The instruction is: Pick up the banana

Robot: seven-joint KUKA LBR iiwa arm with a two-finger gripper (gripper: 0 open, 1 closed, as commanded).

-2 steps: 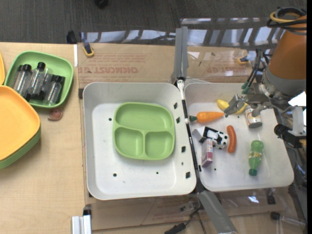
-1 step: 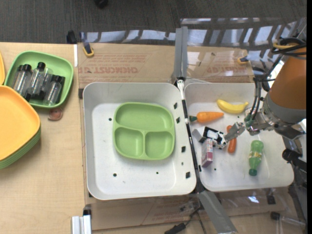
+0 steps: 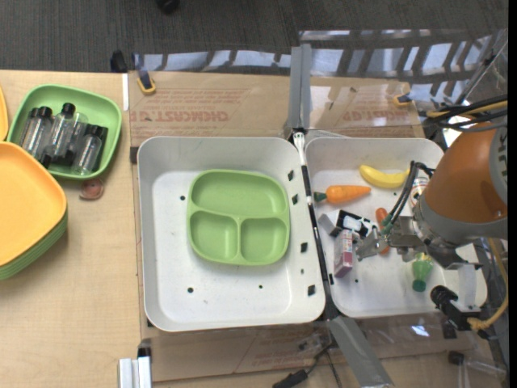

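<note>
**benchwatcher:** Big stuff first: left bin (image 3: 161,297) has just the green divided tray (image 3: 239,217) in it. The right bin (image 3: 355,301) has all the clutter, with the arm (image 3: 468,180) hanging over its right side. Banana (image 3: 384,175) lies near that bin's far wall, just behind the toy carrot (image 3: 347,192).

**gripfan:** Looks like a light plastic one, so probably smooth and a bit slippery. I'd pinch it across the middle of the curve, not the ends.

**benchwatcher:** Agreed. Gripper (image 3: 373,242) sits low by the small bottle (image 3: 346,253), well short of the banana. Can't tell whether it's open or closed, or gripping anything.
</note>
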